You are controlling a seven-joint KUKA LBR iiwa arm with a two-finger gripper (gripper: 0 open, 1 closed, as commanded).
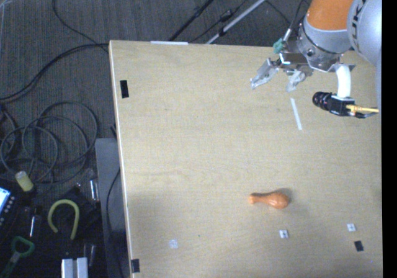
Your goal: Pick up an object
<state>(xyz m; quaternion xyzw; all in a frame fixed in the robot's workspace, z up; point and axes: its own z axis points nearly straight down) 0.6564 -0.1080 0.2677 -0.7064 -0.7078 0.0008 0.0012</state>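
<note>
An orange, pear-shaped object lies on its side on the pale wooden board, in the lower middle. My gripper hangs over the board's upper right, well above and apart from the orange object. Its two fingers are spread open with nothing between them. A thin white stick lies on the board just below the gripper.
Small square tags and black markers dot the board. The board's left edge runs down near x 190; beyond it the floor holds coiled cables and a yellow-green hook. Metal rods cross behind the far edge.
</note>
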